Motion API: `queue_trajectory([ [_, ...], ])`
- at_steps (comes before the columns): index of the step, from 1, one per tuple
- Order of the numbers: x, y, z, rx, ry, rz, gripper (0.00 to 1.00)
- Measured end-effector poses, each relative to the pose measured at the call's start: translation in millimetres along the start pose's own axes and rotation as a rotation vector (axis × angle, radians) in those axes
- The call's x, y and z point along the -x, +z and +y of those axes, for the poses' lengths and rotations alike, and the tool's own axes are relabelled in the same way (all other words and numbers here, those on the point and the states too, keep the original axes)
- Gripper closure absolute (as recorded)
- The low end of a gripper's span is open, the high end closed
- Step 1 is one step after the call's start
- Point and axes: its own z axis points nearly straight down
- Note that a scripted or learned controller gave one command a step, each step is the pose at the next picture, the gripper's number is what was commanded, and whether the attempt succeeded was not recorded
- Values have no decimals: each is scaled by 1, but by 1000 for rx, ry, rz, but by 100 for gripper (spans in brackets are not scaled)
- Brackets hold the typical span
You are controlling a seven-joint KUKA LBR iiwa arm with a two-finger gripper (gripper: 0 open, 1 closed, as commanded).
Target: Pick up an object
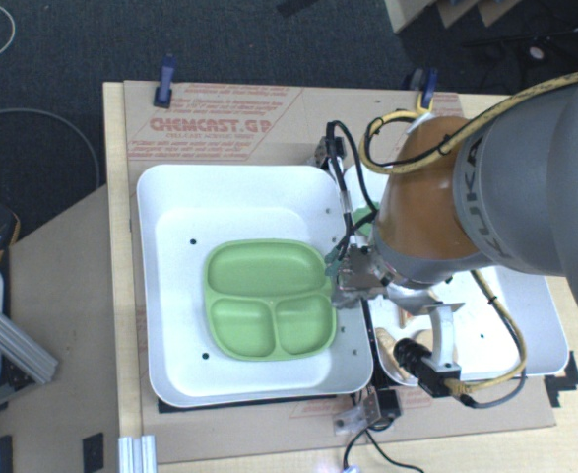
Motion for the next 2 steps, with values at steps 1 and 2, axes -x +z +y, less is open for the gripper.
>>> queue_trajectory([
  [1, -32, -218, 27, 30, 1, 2, 100],
  [2, 14, -245, -1, 16, 10, -3, 100],
])
